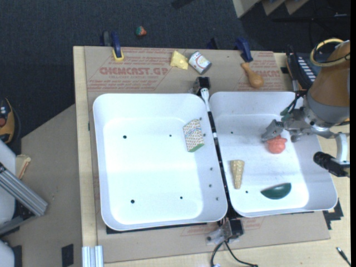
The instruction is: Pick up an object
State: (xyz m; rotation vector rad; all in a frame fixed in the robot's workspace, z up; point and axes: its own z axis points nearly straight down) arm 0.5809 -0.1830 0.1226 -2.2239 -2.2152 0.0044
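From where I stand, the counter (167, 71) carries two shallow white bins side by side. The arm (329, 90) comes in from the right and leans over the right bin (317, 199). Its pincer (276, 131) is low in the upper part of this bin, directly above a red, round object (277, 145). The grey tips seem to touch the top of the red object or to be just beside it, but I cannot tell if they are apart or together, and I do not see the object between them.

In the same bin a pale cone (237, 173) lies near the left wall, and a dark green, half-round piece (276, 191) lies near the front edge. The left bin (117, 204) holds a small patterned packet (193, 134) close to its right wall.

On the counter behind the bins lie a yellow piece (179, 60), a small white box (199, 62) and an orange-brown object (253, 75).
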